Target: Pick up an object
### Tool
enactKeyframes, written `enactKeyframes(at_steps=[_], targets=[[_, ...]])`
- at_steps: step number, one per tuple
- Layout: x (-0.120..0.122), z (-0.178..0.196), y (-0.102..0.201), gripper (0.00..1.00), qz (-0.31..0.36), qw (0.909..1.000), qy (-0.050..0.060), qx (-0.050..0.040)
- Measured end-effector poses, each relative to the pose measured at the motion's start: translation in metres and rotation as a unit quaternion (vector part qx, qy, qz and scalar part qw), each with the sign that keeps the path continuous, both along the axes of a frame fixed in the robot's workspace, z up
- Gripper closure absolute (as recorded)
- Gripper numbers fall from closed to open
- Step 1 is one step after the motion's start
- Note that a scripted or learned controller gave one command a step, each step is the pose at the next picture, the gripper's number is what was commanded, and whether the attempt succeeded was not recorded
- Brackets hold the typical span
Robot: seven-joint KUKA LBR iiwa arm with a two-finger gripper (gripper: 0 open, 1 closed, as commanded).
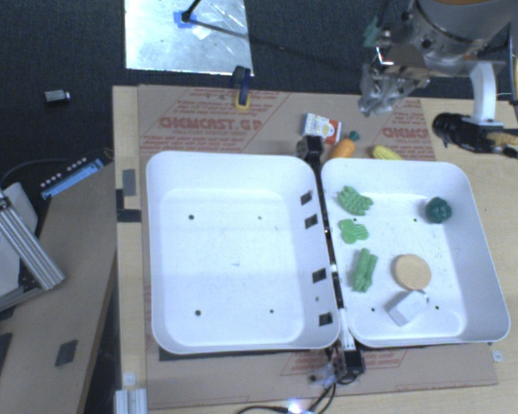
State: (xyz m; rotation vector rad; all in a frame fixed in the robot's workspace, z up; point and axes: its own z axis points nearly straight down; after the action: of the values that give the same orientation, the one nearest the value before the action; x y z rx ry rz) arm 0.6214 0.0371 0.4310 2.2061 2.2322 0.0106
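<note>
Two white bins sit side by side: the left bin [233, 257] and the right bin [466, 231]. The right one holds six things: three light green pieces [355, 200] [353, 229] [363, 269], one dark green ball [438, 210], one tan disc [411, 272] and one grey block [406, 307]. Behind the bins on the counter [207, 119] lie three more: one white and red packet [320, 127], one orange piece [343, 147] and one yellow piece [385, 153].

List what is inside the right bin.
The right bin holds three green pieces, a dark green ball, a tan disc and a grey block. Nothing looks covered.
</note>
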Motion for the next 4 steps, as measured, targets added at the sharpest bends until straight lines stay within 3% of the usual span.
enactKeyframes(at_steps=[1,2,3,4], targets=[[-0.034,0.017,0.087,1.00,0.001,1.0000,0.002,0.0007],[-0.105,-0.036,0.161,1.00,0.001,1.0000,0.007,-0.0009],[-0.023,-0.018,0.161,1.00,-0.006,1.0000,0.000,-0.0007],[0.038,0.021,0.179,1.00,-0.004,1.0000,-0.001,-0.0004]])
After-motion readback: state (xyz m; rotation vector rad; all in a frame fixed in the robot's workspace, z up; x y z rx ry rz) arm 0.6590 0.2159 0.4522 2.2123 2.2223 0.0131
